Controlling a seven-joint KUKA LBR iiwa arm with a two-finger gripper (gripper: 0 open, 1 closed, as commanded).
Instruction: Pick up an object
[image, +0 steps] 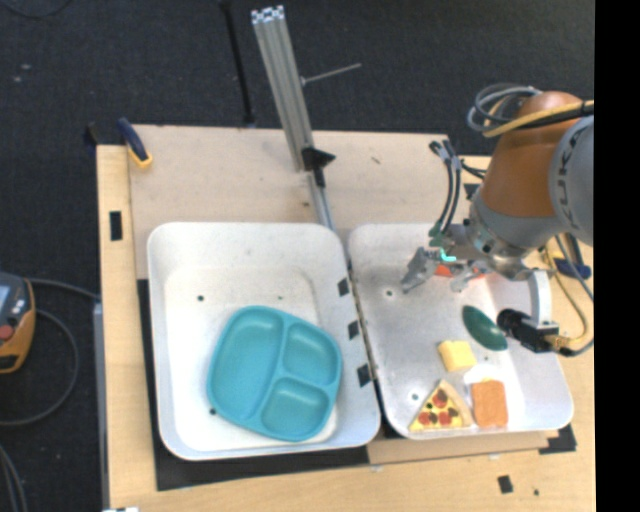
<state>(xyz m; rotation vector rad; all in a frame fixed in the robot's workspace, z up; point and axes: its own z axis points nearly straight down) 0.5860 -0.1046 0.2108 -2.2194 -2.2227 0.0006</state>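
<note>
Nearest the lower edge, in the right bin, lie a pizza-slice toy and an orange block just beside it. Behind them sits a yellow block, then a dark green leaf-shaped piece, partly overlapped by black arm hardware. Left bin holds a teal divided plate. Farther back, the gripper hangs over the right bin's bare floor, fingers spread, grasping nothing; its wrist hides the bin's far corner.

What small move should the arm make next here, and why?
Probably shift the gripper toward the near end of the right bin and lower it. It hangs above bare floor, while the yellow block, green piece, orange piece and pizza slice lie nearer.
</note>
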